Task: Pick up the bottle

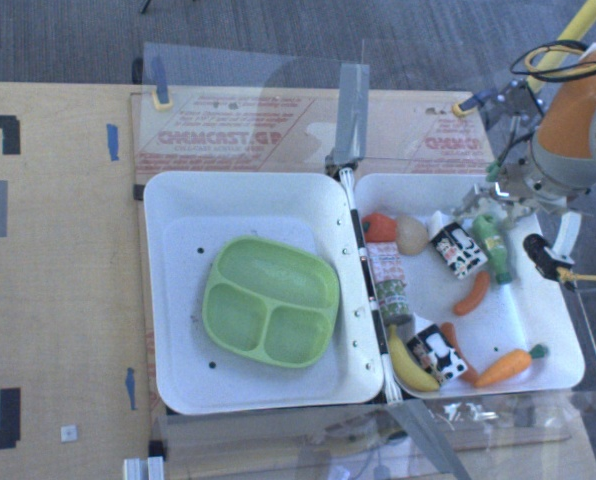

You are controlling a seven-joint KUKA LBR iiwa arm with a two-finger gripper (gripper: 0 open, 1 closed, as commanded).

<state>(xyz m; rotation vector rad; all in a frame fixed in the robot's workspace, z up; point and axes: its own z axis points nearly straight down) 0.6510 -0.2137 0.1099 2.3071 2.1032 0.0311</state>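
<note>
Biggest picture first: the pale wooden table (58, 268) carries two shallow white bins. The left white bin (173, 218), with the light green divided plate (270, 300), is no trouble at all. The worry is the crowded right white bin (548, 318), where the grey arm with the orange band (568, 128) reaches in. My guess at what goes wrong here is that the jaws come down and catch a neighbour as well. The black-and-white cow-patterned carton (456, 250) sits just beside the target on its left, maybe touching it. If that gets nudged or pinched too, the grab probably fails. The target, a small green plastic bottle (493, 246), looks rounded and smooth, so I'd bet on it rolling or squirting out if it's squeezed off-centre or too near one end. A small orange carrot-shaped toy (472, 293) lies just below it and could get shoved as well. As for position, the bottle is in the far right part of the right bin. The jaws hang right at its upper end in this slanted view, and I can't tell if they touch it. I honestly can't tell if the jaws are wide or narrow either.
</note>
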